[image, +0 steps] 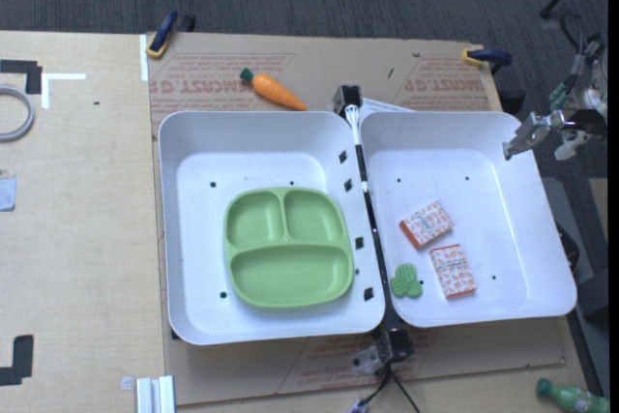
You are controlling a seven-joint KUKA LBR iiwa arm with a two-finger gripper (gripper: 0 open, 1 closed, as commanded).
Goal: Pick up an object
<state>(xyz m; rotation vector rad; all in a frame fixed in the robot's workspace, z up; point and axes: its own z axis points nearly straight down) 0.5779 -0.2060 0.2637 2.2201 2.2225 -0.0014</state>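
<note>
1. Two small red-and-white packets lie flat in the right bin (503,208): the upper packet (427,224) sits near the bin's middle, turned at a slant, and the lower packet (452,271) lies just beside it toward the bin's front edge, apart from it.
2. One small green leafy toy (406,282) rests in the right bin's front-left corner, near the lower packet and close to the wall shared with the other bin.
3. Beyond them, the gripper (517,142) hangs over the right bin's back-right corner, well apart from all three pieces; nothing is seen between its fingers, and how wide they stand cannot be told.
4. Across the shared wall, the left bin (193,160) holds a light green divided plate (287,246) with three compartments, lying toward the bin's front.
5. Behind the left bin's back edge, an orange toy carrot (273,89) with a green tip lies on the cardboard sheet (319,63).
6. Blue-and-yellow clamps (162,32) grip the cardboard's back corners.
</note>
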